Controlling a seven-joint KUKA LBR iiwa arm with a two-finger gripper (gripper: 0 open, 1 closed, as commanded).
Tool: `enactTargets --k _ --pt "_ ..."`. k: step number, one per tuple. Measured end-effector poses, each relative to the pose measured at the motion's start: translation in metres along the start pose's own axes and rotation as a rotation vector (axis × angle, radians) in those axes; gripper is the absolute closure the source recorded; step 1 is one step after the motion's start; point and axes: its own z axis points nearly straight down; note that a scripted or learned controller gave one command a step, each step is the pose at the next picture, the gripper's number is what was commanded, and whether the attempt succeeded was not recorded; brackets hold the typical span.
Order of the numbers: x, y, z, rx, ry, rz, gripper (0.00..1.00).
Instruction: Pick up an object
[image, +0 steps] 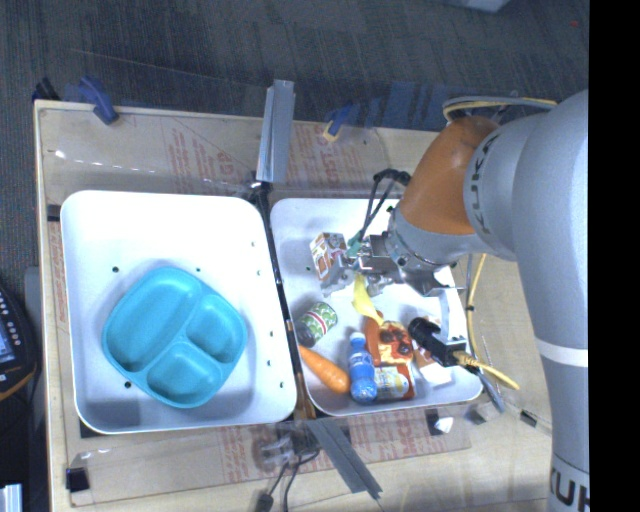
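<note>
Our hand (352, 262) sits low in the right bin (300, 222), just beside a small printed carton (327, 253) near the banana (362, 296). The carton looks light, stiff and boxy, so we would pinch its flat sides.

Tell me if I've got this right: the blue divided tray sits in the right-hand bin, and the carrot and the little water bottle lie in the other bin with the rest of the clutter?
Not quite. The camera view shows the blue divided tray in the left bin, not the right one. The rest stands: the carrot and the water bottle lie in the other bin, with the rest of the clutter.
</note>
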Motion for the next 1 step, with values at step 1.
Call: enactTargets --k 1 --pt "0.0221 0.0389 -0.0445 -0.002 0.000 0.012 1.00"
